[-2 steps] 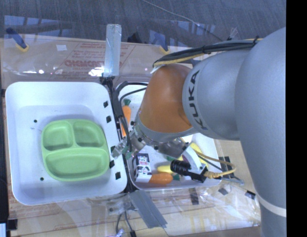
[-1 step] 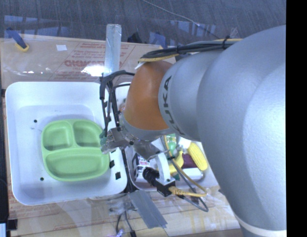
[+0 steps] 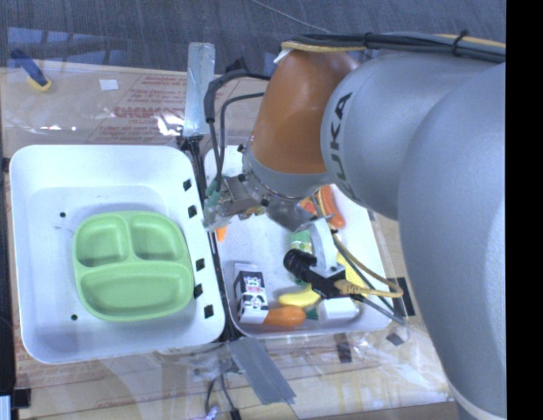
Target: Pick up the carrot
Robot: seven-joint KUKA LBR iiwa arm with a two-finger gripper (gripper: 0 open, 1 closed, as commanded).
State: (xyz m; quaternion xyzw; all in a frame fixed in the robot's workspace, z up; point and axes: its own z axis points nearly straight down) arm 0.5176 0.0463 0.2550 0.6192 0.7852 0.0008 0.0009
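Arm low over right bin (image 3: 367, 234). Claw (image 3: 220, 201) state: cannot tell (wrist hides it). Carrot (image 3: 328, 206) partly hidden; judgement: centre over it, descend slowly.

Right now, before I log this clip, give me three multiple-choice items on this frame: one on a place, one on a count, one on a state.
1. Where does the green plate lie?
A. In the left bin
B. In the right bin
C. On the floor

2. How many compartments does the green plate have?
A. One
B. Three
C. Six

3. What lies on the green plate?
A. A heap of toys
B. Nothing
C. A folded cloth

Key:
1 A: the plate sits in the left bin, apart from the clutter under the arm in the right bin.
2 B: two small sections above one long one.
3 B: all of its sections show bare green.
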